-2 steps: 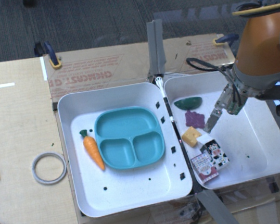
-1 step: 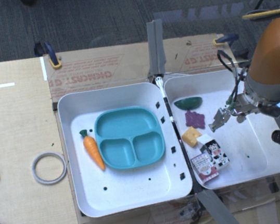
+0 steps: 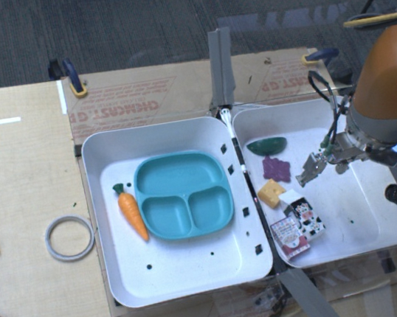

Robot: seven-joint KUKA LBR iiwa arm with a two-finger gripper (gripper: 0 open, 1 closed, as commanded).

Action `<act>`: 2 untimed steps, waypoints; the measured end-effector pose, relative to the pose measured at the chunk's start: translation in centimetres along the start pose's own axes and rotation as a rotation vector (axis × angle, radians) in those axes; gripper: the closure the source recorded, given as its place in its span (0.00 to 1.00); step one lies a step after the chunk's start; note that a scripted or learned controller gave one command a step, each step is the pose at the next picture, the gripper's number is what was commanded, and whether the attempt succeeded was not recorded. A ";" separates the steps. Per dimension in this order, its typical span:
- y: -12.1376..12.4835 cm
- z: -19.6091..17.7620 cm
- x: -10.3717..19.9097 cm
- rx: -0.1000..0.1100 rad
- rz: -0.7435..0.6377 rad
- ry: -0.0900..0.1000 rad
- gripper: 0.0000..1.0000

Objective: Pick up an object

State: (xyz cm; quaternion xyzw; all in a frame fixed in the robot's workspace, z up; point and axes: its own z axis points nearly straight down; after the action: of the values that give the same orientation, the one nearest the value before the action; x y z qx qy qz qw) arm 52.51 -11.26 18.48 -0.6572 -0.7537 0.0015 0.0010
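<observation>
The arm is being cut off at the right edge, and its hand (image 3: 310,171) is too small and blurred; I cannot tell how wide it is standing. It is hovering in the right white bin (image 3: 359,229), at 3 o'clock from one purple lumpy toy (image 3: 276,169). One dark green flat piece (image 3: 267,146), one yellow cheese-like block (image 3: 270,193) and one cow-printed carton (image 3: 298,222) are lying near. The left white bin (image 3: 179,273) is holding one turquoise divided plate (image 3: 184,195) and one orange carrot (image 3: 131,212).

Right bin (image 3: 389,232): toys crowd its left side by the divider (image 3: 246,184); floor right of the milk carton (image 3: 303,218) bare.
</observation>
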 end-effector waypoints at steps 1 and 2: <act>-0.5 4.4 -7.0 0.000 -0.027 0.000 0.00; 4.6 -0.4 0.5 -0.003 -0.210 -0.001 0.00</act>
State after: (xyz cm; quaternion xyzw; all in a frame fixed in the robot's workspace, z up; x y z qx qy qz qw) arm 56.99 -10.14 18.87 -0.5745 -0.8185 0.0006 -0.0003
